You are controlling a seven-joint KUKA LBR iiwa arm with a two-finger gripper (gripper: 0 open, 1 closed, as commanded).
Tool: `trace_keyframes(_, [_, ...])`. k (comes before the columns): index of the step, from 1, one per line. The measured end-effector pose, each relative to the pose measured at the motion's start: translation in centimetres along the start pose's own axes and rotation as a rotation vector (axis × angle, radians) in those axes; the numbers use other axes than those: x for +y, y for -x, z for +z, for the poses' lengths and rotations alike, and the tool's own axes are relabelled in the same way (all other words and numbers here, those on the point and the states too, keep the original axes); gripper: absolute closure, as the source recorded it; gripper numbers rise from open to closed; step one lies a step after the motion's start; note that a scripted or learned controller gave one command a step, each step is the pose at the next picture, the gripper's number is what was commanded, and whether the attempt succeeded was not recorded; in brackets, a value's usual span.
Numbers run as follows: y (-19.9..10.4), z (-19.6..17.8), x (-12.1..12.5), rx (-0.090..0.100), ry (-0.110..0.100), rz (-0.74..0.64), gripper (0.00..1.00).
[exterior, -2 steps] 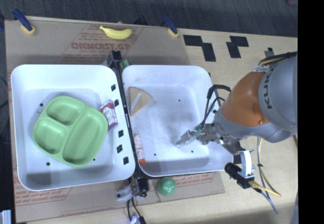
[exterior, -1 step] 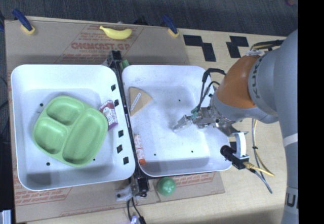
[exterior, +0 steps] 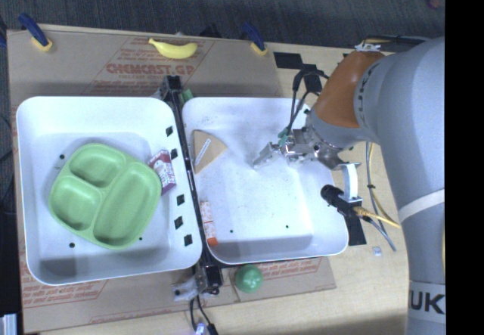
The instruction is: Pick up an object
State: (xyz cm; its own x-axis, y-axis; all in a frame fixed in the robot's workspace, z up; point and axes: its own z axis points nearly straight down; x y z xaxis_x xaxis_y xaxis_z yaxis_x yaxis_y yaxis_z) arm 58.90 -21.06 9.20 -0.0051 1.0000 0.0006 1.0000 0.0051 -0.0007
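Camera view puts my gripper [exterior: 266, 155] low in the right bin [exterior: 257, 239], toward its upper middle. I read its metal fingers [exterior: 261, 157] as slightly spread, pointing left toward the divider, with nothing between them; they seem to sit at or just above the bin floor, though I cannot tell whether they touch it.

Nearest to the tips is a tan wedge-shaped piece [exterior: 207, 149] against the right bin's left wall — near, but apart from the gripper. A small orange-and-white packet [exterior: 207, 223] lies further down that same wall. In the left bin [exterior: 38, 118] a green divided tray [exterior: 104, 193] rests with a small dark red wrapper [exterior: 163, 169] just at its right edge.

For writing, the cardboard [exterior: 136, 69] under the bins carries red print that looks like "CHEMCAST GP", and white letters "UK" show on the arm's base [exterior: 427, 303] at lower right. The packet's print is too small to read.

My arm [exterior: 401, 122] comes in from the right, its orange band [exterior: 340, 91] above the wrist, the wrist bent down and left into the bin. A yellow banana [exterior: 174, 47] lies on the cardboard above the bins — a green ball [exterior: 247, 277] sits below them.
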Motion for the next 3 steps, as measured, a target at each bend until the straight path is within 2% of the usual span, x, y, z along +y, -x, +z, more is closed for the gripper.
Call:
trace_keyframes(1, [-1.6,-5.7,6.9,-0.001,0.003,-0.001,0.0])
trace_keyframes(2, [-1.3,0.1,-6.8,0.0,-0.004,-0.001,0.0])
trace_keyframes(3, [-2.6,0.0,1.5,0.0,0.0,0.0,0.0])
